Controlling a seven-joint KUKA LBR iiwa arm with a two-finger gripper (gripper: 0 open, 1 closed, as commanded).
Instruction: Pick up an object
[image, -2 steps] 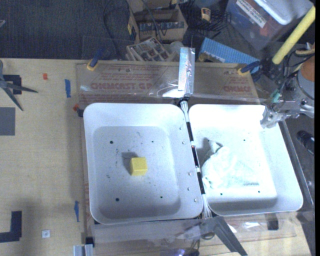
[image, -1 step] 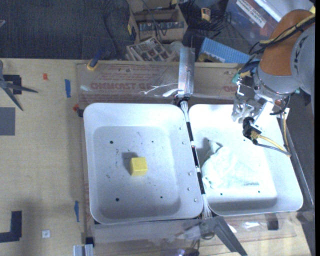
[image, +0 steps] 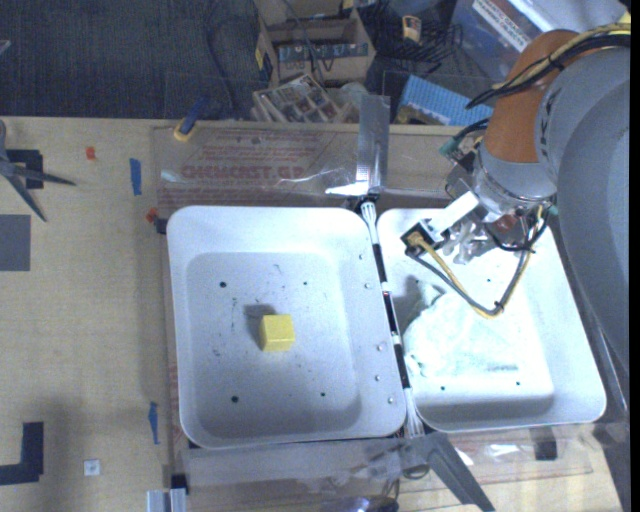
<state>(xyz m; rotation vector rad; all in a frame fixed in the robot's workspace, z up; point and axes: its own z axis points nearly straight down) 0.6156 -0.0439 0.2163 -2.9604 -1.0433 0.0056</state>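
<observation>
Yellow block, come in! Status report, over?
End effector over the right bin. Yellow block alone in the left bin, untouched. Nothing around it.

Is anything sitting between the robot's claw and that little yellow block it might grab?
The gripper is over the right bin, while the yellow block lies in the left bin. The bins' adjoining rims run between them; no other object does.
</observation>
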